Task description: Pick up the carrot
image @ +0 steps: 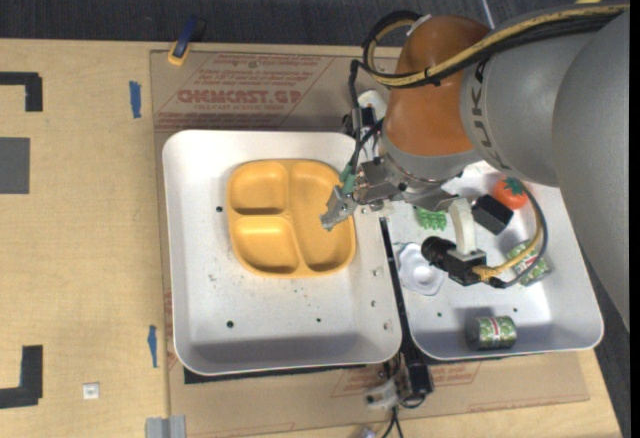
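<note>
Grey arm [560, 76] hides much of the right bin [575, 326]; we glimpse the carrot [512, 192] partly. Gripper [338, 209] over yellow tray [290, 216]; aperture indiscernible.

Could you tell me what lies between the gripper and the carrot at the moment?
In the camera view, the arm's orange wrist and a black part of the arm lie between the gripper, over the yellow tray, and the carrot.

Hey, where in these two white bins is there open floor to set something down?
Left white bin: bare floor runs along the front edge, below the yellow divided plastic plate, and in a strip to its left. Right white bin: crowded under the grey arm, with a green can and other small items.
</note>
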